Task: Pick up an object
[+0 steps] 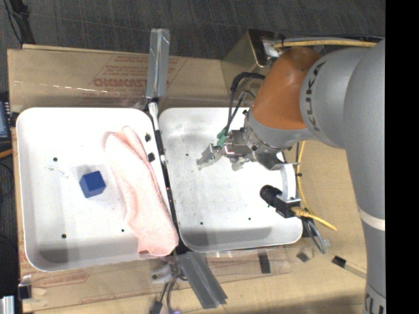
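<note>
- The cloth (pixel 141 191) droops over the divider between the bins, near edge; avoid snagging it.
- The cube (pixel 92 183) sits in the left bin (pixel 39 129), the likeliest pick.
- The tool (pixel 219 154) hangs over the right bin (pixel 196 227), fingers spread and holding nothing; it should cross left and descend squarely over the cube.

dark grey carpeted floor (pixel 118 8) across the top. below it, a table (pixel 340 169) of pale wood, partly covered by a flattened brown cardboard sheet (pixel 85 77) with faint red print. black cables (pixel 16 8) trailing at the upper left corner. even, soft overhead light.
</note>
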### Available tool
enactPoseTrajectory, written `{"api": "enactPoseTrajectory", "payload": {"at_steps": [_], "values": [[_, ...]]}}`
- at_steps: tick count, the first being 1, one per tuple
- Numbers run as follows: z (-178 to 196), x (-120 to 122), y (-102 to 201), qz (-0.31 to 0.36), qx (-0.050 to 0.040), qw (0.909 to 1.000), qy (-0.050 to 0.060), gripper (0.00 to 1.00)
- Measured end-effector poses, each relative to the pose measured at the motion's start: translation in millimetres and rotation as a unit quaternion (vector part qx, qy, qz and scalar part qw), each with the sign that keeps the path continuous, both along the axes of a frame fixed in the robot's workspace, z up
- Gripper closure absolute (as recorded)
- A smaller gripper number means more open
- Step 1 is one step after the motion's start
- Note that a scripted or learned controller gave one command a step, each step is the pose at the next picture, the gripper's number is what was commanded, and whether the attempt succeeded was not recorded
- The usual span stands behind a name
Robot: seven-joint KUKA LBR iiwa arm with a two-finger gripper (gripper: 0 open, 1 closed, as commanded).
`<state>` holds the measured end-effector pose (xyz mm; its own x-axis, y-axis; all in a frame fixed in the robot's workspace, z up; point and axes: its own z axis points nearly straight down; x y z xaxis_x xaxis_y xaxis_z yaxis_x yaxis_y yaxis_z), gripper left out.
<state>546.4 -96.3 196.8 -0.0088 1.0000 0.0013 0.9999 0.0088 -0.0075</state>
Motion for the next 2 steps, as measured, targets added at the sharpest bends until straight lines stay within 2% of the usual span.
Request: {"api": "enactPoseTrajectory", "payload": {"at_steps": [1,2], "values": [[-41.2,82.5,-4.3,-0.053,-0.0012,0.9986,-0.001,0.0],[39.8,110.5,-46.1,-0.109,-0.0009,0.994,-0.003,0.0]]}}
